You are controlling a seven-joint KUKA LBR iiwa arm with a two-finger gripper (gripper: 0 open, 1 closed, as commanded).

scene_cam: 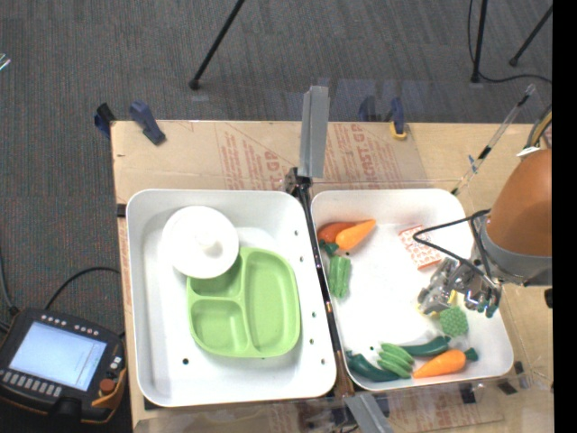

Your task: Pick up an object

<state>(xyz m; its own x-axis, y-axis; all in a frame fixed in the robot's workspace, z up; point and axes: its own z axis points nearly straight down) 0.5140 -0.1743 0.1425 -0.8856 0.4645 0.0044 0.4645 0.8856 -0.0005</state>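
I have the gripper (455,289) low over the right-hand shallow white plastic bin (389,204), near that bin's far right wall, and from this slanted look down I cannot tell how its fingers stand or whether anything sits between them. Just below the fingers, nearly touching, is the small green plastic broccoli floret (453,320), which I judge the likeliest thing to pick up. Beyond it, toward the bin's near rim, lie the orange plastic carrot with green top (443,363), a dark green plastic cucumber (424,346) and a cluster of green plastic pea pods (395,359), all crowded together. To do this well I would centre the fingers squarely over the broccoli, come straight down, and close on its rounded head, not its edge, since it looks lumpy and apt to squirt sideways. The bin's right wall is close beside the fingers, so there is little room that way; the bare white floor to the fingers' left, toward the red-and-white printed card (420,244), gives the open side for any approach or retreat. Further left are a second orange plastic carrot (353,233) and a green pea pod (339,275) by the divider, well apart from the work.
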